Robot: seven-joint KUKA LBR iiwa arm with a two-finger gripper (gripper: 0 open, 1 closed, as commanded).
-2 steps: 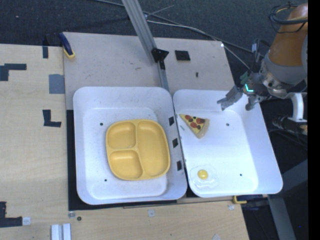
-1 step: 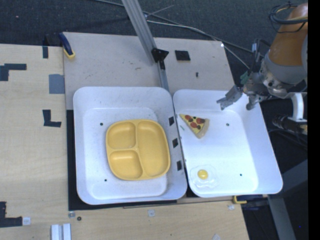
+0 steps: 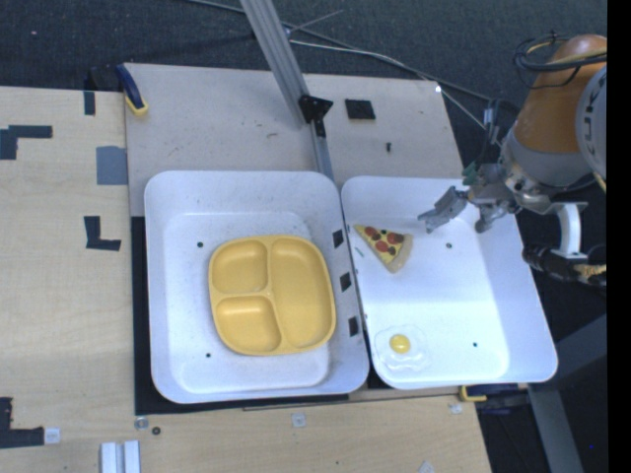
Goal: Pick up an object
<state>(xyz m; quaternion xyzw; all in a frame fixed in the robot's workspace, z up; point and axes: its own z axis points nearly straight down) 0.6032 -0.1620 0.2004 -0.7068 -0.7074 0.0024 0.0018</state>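
Note:
A toy pizza slice (image 3: 385, 244) lies near the top left of the right bin (image 3: 493, 304). A toy fried egg (image 3: 400, 347) rests by that bin's front left corner. My gripper (image 3: 461, 213) hangs over the upper part of the right bin, to the right of the pizza slice and apart from it. Its two fingers are spread and nothing is between them.
A yellow divided plate (image 3: 270, 295) fills the middle of the left bin (image 3: 177, 264). A slanted metal pole (image 3: 281, 47) crosses the bench behind the bins. A blue and yellow tool (image 3: 131, 89) lies at the back left.

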